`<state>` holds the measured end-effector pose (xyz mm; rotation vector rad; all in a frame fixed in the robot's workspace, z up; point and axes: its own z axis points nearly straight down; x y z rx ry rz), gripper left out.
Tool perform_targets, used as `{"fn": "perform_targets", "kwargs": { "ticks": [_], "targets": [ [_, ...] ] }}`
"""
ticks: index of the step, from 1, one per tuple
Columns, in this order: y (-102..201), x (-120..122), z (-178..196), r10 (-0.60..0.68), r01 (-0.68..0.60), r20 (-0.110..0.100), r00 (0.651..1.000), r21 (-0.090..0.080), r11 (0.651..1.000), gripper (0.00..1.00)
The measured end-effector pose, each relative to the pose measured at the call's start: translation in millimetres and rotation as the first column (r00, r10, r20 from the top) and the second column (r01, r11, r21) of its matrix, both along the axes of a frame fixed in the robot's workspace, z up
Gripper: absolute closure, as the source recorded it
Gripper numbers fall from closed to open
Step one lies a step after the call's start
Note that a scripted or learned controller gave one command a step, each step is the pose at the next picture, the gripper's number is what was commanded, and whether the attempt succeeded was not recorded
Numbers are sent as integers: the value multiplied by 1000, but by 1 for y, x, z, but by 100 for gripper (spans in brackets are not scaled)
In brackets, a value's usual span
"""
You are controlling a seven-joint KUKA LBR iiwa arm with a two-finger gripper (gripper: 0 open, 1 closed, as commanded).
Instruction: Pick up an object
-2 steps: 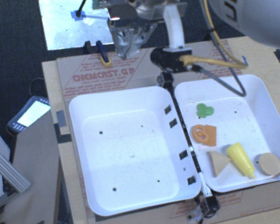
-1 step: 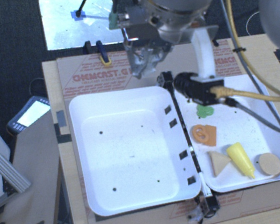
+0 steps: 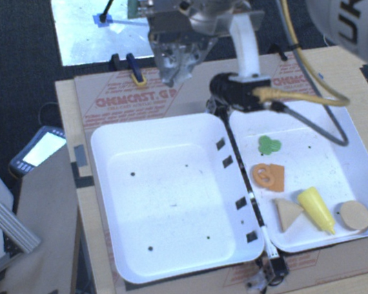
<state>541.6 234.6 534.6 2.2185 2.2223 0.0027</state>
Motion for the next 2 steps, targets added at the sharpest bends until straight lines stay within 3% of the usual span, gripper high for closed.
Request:
{"fn": "perform_targets", "kwargs": {
  "ticks": [1,2],
  "targets": [
    [-1,44,0,-2,2,0,1000,-1,1000,100],
    [-51,-45,3,-3,3,-1,1000,2,1000,100]
  ]
}}
